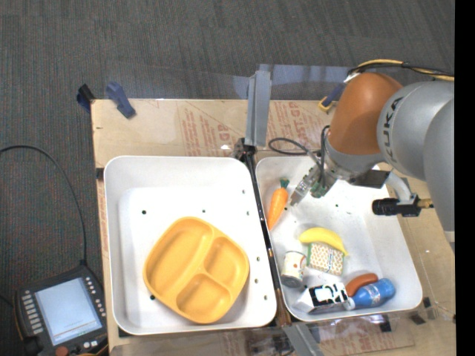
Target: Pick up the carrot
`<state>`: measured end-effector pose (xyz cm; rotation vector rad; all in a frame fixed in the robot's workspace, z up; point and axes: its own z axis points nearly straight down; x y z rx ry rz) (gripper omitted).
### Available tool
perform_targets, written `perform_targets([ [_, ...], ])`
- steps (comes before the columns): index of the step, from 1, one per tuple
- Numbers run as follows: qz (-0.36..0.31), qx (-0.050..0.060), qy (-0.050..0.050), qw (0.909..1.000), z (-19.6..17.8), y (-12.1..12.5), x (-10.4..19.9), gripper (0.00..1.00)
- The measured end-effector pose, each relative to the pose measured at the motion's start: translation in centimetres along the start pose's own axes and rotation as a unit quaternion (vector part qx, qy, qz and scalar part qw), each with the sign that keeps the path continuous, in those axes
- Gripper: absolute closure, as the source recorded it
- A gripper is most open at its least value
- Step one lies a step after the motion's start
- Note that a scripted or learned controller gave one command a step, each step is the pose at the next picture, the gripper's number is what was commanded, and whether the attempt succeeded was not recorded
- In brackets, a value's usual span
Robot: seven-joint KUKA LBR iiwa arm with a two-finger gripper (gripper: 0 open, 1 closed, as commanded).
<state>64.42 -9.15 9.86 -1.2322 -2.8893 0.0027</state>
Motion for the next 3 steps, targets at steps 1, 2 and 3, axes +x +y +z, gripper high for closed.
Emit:
perform_targets([
  [1, 0.001, 0.000, 0.000, 1.0000, 0.0, 0.0, 0.0, 0.00],
  [2, 0.002, -0.001, 0.000, 1.0000, -1.1, 0.0, -0.1, 1.00],
  [3, 0.002, -0.001, -0.001, 1.0000, -1.0, 0.0, -0.1, 0.00],
])
